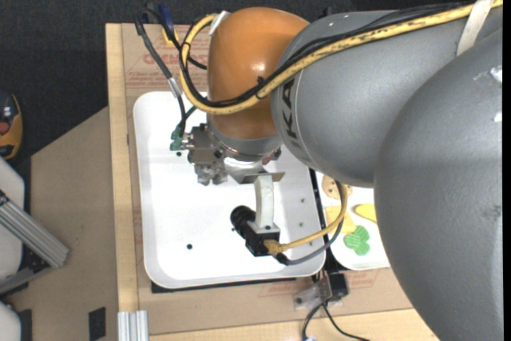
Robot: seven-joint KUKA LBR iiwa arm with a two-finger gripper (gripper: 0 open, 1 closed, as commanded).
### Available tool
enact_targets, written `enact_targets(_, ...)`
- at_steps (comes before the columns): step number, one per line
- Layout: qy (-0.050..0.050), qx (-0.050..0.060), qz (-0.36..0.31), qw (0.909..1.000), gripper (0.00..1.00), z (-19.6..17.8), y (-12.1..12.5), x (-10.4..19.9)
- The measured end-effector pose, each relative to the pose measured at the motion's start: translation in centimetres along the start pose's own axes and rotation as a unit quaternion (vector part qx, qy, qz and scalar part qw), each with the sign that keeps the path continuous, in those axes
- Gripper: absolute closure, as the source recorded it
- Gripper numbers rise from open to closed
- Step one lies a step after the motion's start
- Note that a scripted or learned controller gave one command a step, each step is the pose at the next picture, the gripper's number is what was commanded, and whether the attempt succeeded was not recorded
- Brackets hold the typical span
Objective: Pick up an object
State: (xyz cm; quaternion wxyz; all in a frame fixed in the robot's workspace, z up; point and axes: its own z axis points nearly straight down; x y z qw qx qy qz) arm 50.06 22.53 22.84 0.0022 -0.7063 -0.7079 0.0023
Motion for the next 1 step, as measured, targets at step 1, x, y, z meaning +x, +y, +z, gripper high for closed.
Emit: enact_targets(1, -0.001, 0.000, 0.002, 1.0000, 1.00, 2.07, -1.15, -0.15)
